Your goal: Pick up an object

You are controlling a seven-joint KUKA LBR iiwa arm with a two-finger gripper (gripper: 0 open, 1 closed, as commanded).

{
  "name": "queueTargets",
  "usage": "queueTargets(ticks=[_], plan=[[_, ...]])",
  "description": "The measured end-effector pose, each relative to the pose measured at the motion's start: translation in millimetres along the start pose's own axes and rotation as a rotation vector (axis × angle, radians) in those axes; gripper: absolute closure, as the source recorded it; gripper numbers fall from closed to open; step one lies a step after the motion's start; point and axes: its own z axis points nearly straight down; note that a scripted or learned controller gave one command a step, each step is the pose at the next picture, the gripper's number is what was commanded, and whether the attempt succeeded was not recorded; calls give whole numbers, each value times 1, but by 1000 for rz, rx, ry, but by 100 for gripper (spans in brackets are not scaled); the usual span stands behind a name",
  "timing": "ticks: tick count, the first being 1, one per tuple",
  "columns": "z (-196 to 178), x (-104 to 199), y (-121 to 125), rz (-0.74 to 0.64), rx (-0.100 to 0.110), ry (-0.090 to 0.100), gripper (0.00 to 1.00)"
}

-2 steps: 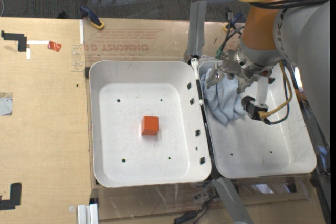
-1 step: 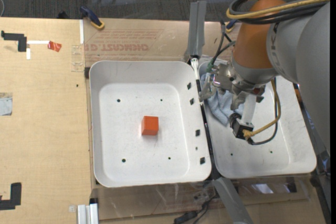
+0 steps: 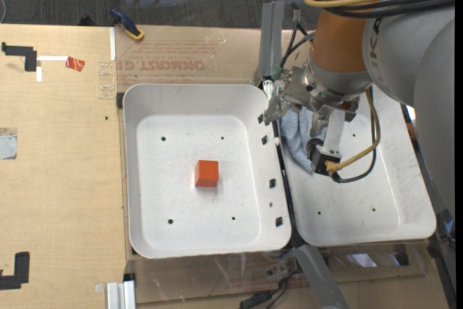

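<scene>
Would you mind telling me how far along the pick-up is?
Done: the arm is over the right bin. In hand: the gripper is down at a blue cloth, but no grasp is visible. Left: lifting something clear; the red cube sits untouched in the left bin.

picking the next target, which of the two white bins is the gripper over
The bin on the view's right, where the gripper hangs over a blue-grey cloth. The left bin holds an orange block instead.
</scene>
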Motion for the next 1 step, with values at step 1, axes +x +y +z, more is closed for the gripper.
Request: queueTargets(ticks=[1], plan=[[-79,-24,-12,182,0,-1,0]])
